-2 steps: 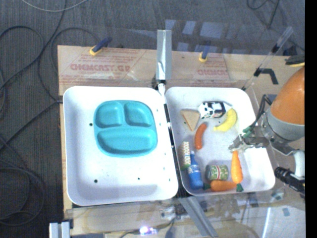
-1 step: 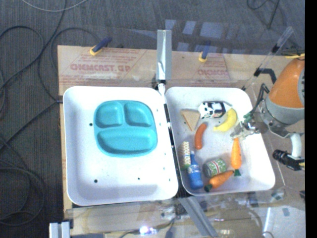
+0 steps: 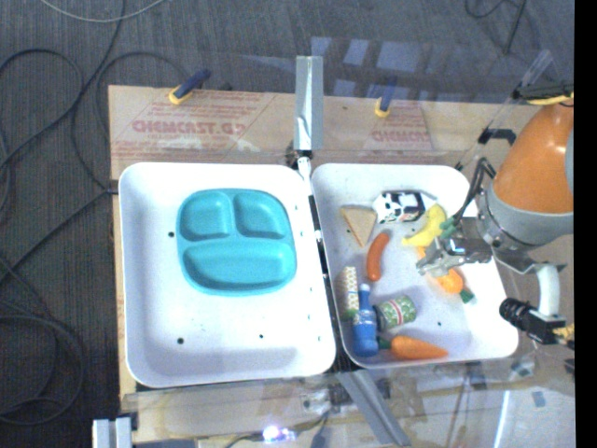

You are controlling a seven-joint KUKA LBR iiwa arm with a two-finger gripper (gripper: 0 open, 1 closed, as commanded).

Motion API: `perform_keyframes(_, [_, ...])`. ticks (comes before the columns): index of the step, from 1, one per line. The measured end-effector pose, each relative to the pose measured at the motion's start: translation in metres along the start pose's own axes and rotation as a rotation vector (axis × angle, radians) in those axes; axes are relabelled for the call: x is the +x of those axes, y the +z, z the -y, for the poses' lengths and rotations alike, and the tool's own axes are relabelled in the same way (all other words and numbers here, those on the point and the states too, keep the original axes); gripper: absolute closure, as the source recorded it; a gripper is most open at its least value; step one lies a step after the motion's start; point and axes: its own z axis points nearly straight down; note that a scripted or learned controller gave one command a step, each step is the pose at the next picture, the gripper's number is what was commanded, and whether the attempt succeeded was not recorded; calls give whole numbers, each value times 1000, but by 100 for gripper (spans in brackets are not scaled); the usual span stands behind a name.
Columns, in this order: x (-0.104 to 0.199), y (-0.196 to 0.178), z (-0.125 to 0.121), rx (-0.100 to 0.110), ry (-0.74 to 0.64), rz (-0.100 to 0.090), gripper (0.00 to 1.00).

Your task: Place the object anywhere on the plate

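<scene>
A blue plate [image 3: 238,241] with three compartments lies in the left white bin [image 3: 149,343]. The right bin [image 3: 485,339] holds the loose objects. My gripper [image 3: 445,255] hangs low over the right side of that bin, reaching in from the right. It is just below a yellow banana [image 3: 427,227] and right above a small orange piece with a green end [image 3: 453,284]. Whether it touches either one is unclear. The grey arm with its orange band [image 3: 536,161] hides the bin's right edge.
Also in the right bin are a black-and-white cow toy [image 3: 399,205], a tan wedge [image 3: 356,222], an orange-red sausage shape [image 3: 376,256], a corn cob [image 3: 351,289], a blue bottle [image 3: 365,325], a green can [image 3: 397,311] and a carrot [image 3: 417,348]. A metal divider post [image 3: 305,110] stands between the bins.
</scene>
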Motion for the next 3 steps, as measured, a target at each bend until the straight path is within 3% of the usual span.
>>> perform_keyframes(1, [86,31,-83,1,-46,2,100])
perform_keyframes(2, [172,31,-110,0,-84,3,100])
perform_keyframes(3, [134,30,-92,0,-180,5,100])
